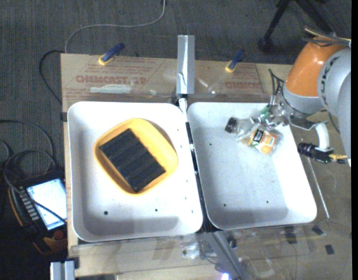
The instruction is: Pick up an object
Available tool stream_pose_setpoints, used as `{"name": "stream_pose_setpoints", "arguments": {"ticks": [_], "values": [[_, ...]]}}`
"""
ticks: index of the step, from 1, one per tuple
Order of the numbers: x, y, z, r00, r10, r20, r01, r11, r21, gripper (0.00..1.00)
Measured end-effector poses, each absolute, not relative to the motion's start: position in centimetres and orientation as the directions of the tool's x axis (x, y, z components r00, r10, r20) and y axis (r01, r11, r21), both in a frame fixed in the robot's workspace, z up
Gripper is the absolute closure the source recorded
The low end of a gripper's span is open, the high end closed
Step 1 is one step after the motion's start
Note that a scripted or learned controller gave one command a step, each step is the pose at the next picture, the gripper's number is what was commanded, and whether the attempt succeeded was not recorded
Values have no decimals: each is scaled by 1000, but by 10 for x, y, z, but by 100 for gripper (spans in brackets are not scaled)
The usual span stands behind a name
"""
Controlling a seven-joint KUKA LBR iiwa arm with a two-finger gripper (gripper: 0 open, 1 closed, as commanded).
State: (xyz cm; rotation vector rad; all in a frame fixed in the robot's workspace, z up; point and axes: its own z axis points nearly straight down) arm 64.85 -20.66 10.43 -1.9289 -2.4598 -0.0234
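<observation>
Probably robotics lab: clamped bench [138, 77], loose cables [27, 150], office-chair base [284, 10].

Even overhead light, bright white bins [132, 226], soft shadows, slightly grainy, dim floor [27, 16]

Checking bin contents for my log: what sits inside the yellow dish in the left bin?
A dark ribbed rectangular block lies inside the shallow yellow dish; the dish floor beneath it is covered.
</observation>
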Motion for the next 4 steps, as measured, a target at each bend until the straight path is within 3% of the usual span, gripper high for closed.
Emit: {"name": "stream_pose_setpoints", "arguments": {"ticks": [1,2,3,4], "values": [[650,-205,103,-320,947,17,947,320,7,0],[667,-221,163,-357,934,1,934,357,0,0],[667,-152,91,-523,853,2,853,523,-8,0],[614,-140,91,-550,835,-11,835,550,10,0]]}}
